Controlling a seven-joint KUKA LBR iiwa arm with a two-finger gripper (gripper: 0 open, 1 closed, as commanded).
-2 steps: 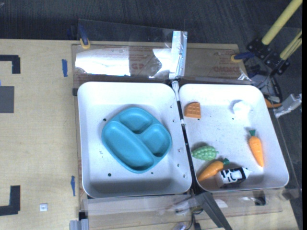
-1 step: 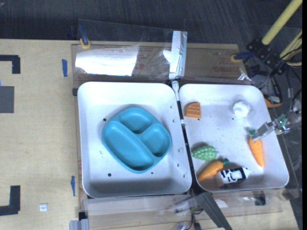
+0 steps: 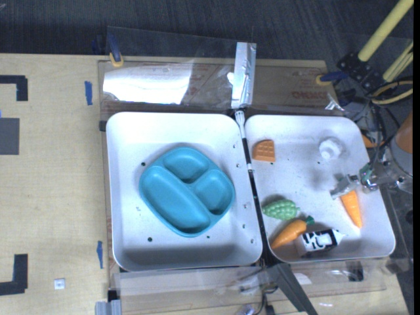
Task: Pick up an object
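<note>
The right bin holds several small objects. An orange waffle-shaped piece lies at its upper left and a white round cap at its upper right. A green bumpy piece, an orange carrot and a black-and-white object cluster near the front edge. A second carrot lies at the right side. My gripper reaches in from the right and sits low in the bin, just above this second carrot's top end. Nothing is visibly held.
The left bin holds a blue divided plate. A metal divider and clear sheeting stand behind the bins. Cables and a yellow pole sit at the upper right.
</note>
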